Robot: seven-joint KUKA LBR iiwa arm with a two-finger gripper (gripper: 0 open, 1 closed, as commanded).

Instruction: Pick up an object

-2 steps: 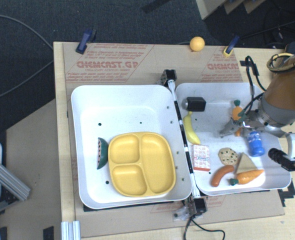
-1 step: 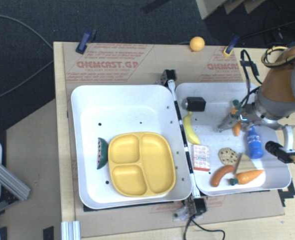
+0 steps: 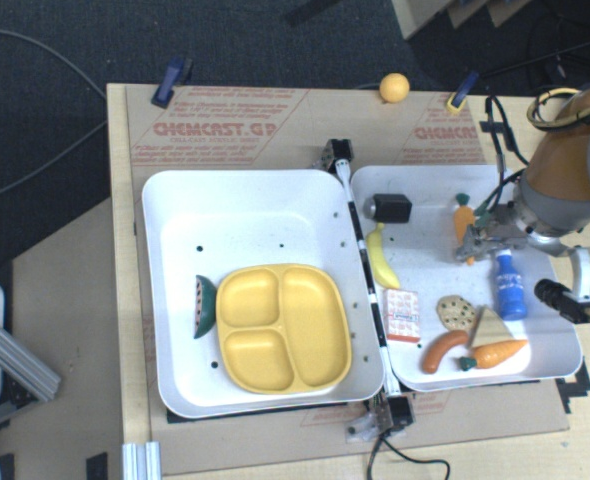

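The gripper (image 3: 472, 240), its grasp state impossible to tell, hangs low in the right bin (image 3: 425, 190), with a small carrot (image 3: 462, 218) just beside it, a blue bottle (image 3: 509, 284) just below, and a banana (image 3: 379, 259) farther left.

The brown board (image 3: 225, 118) under the bins reads "CHEMCAST GP".

Ball: you see a yellow ball (image 3: 394, 87) on the far bench edge.
Clamps: blue clamps (image 3: 170, 82) at the far corners.
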